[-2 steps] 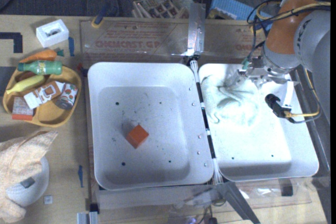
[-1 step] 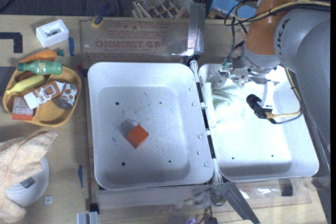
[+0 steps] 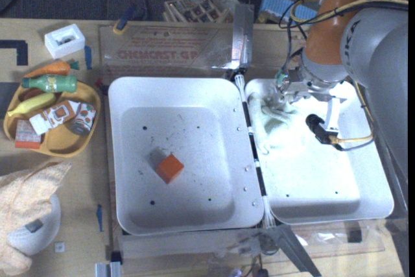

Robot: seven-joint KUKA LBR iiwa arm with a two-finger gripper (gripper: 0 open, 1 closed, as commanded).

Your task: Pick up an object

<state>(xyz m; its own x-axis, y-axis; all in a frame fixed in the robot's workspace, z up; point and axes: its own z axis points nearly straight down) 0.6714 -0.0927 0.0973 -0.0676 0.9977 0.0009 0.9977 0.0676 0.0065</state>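
Note:
An orange cube [image 3: 170, 167] lies in the left bin [image 3: 130, 107], left of its middle and towards the front. The grey arm with its orange band [image 3: 334, 16] reaches down into the far left corner of the right bin [image 3: 324, 191]. My gripper [image 3: 284, 96] hangs low there, over a pale, washed-out object [image 3: 275, 116] near the bin's floor. Glare blurs that corner, and I cannot make out whether anything is held.
A yellow bowl [image 3: 65, 143] of toy food sits left of the bins, with a white box [image 3: 65, 41] behind it and a crumpled cloth [image 3: 29, 204] in front. A black and orange cable [image 3: 324, 130] hangs from the wrist over the right bin.

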